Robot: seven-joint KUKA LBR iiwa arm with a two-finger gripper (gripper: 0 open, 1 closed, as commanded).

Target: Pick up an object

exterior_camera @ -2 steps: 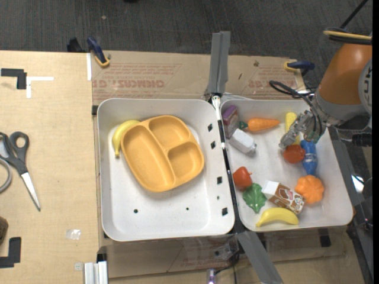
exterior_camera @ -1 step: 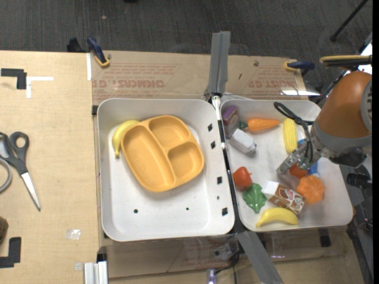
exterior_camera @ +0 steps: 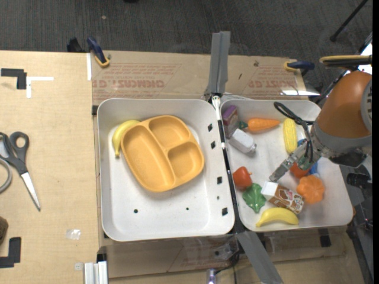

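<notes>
Toys fill the right bin (exterior_camera: 331,218): carrot (exterior_camera: 262,123), corn (exterior_camera: 289,135), tomato (exterior_camera: 241,177), banana (exterior_camera: 277,217), orange (exterior_camera: 311,189). Gripper (exterior_camera: 283,171) hangs mid-bin beside the orange, its fingers too blurred to tell apart, nothing visibly held. Left bin (exterior_camera: 118,212) carries a yellow tray (exterior_camera: 161,152). Scissors (exterior_camera: 21,164) lie at far left.

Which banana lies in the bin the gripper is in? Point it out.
The banana at the right bin's near edge, below the gripper. The other banana lies by the divided plate in the left bin.
</notes>
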